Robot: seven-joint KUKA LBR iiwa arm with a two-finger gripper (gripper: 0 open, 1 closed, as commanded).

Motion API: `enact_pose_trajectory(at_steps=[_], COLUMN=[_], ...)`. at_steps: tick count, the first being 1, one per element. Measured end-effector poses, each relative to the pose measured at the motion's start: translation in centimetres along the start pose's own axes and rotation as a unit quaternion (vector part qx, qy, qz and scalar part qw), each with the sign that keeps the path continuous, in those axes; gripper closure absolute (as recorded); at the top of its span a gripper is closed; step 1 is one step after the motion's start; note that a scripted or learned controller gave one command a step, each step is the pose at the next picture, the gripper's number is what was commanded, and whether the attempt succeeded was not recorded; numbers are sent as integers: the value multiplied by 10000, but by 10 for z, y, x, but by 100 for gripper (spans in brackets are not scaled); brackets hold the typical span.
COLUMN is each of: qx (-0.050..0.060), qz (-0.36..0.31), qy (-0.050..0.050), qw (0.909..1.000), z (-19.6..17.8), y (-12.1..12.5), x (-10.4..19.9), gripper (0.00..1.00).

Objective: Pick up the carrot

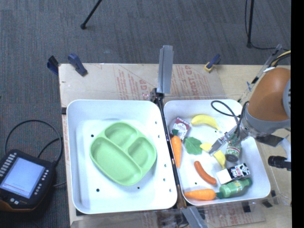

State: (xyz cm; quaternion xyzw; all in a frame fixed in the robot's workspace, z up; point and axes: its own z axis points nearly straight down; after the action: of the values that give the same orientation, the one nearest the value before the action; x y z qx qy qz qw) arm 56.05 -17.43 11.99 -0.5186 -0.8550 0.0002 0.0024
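Hovering low in the right-hand shallow white bin (263, 175), the two-finger gripper (220, 145) is sitting over a yellow plastic piece (217, 156), and whether its jaws are spread or pressed together I cannot tell. Two orange tapered plastic carrots are lying in that bin: one (176, 150) along its left wall, another (200, 194) at its near edge beside a green bottle (235, 188); so the arm is risking closing on the yellow piece, the green leaf (192, 145) or the orange sausage (204, 173), since neither carrot is lying under it.

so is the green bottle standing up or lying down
Lying down: the green bottle rests on its side along the right bin's front edge, next to a carrot.
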Motion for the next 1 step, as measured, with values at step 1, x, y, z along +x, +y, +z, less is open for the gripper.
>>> enact_pose_trajectory(at_steps=[1], qx=[-3], qz=[1392], qy=[-5], qw=[9903], z=[33], y=[44], x=[-46], gripper=[0])
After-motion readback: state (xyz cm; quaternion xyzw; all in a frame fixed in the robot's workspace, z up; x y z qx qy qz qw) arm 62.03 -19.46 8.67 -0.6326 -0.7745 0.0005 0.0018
